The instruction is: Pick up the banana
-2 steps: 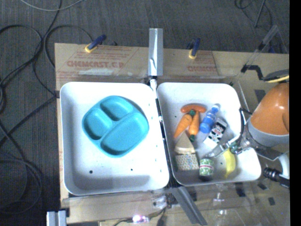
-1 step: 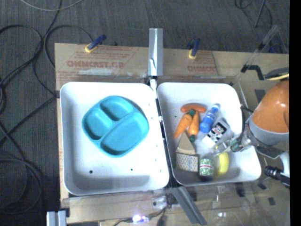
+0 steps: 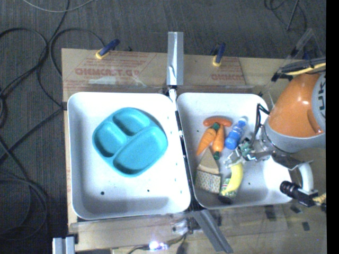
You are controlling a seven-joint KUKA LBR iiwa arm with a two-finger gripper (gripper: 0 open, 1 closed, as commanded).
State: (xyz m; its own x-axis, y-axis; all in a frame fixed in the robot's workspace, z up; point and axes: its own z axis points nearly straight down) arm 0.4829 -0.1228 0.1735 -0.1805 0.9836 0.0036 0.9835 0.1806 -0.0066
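Dark carpet and loose cables surrounded the bench where my two white bins sat. From my console I saw the banana (image 3: 233, 180) lying in the right bin (image 3: 254, 189), touching a wedge-shaped block (image 3: 208, 174), with two carrots (image 3: 211, 138), a sausage (image 3: 217, 122) and a blue bottle (image 3: 233, 134) just above. My gripper (image 3: 244, 151) hung right over the banana's upper end; whether it had closed I could not tell. I judged the lift not yet done. A blue divided tray (image 3: 130, 140) occupied the left bin (image 3: 85, 194).

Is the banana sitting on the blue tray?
No, the banana lies in the right bin beside the toy food, while the blue tray sits in the left bin.
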